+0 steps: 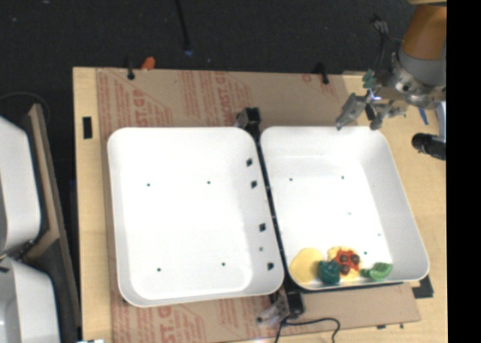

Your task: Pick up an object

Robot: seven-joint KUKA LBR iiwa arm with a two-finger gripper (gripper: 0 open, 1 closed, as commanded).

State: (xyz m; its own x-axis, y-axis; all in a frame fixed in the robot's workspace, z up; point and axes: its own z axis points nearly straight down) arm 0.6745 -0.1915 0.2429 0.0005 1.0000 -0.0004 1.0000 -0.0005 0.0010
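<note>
Camera view: hand (359,114) above right bin's (391,155) far rim, toys (342,265) against near edge.

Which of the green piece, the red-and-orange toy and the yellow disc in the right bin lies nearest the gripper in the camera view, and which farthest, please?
Measured from the gripper above the right bin's far edge:
1. Red-and-orange toy, near edge, middle of the cluster.
2. Green piece, near right corner; too close to the toy to call firmly.
3. Yellow disc, leftmost of the cluster; also nearly level with the others.

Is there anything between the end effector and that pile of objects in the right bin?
Nothing visible. The end effector sits over the right bin's far edge, the objects cluster by its near wall, and bare white floor lies between them.
</note>
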